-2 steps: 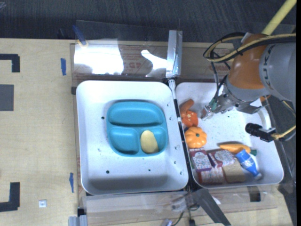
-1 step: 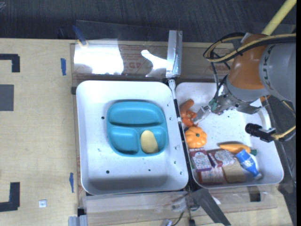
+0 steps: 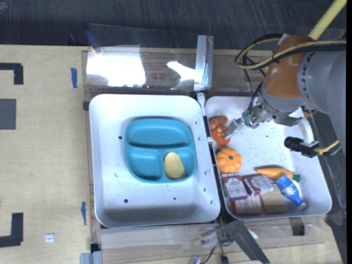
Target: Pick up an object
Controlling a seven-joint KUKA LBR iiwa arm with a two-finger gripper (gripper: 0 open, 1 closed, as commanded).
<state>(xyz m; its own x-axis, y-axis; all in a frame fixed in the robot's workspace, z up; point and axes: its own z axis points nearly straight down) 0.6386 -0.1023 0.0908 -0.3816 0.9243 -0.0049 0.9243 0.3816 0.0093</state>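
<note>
Pale wood-grain bench (image 3: pixel 38 164) fills left and centre; dark grey carpet-like floor (image 3: pixel 137 4) across top of frame. Black tape corner marks (image 3: pixel 14 73) at left edge, blue tape bits (image 3: pixel 74 77) nearby. Glare on clear sheet (image 3: pixel 126 70), upper centre

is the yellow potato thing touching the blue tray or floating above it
Touching. The camera view shows the yellow potato lying in the lower right compartment of the blue tray, resting on its floor with no gap.
</note>
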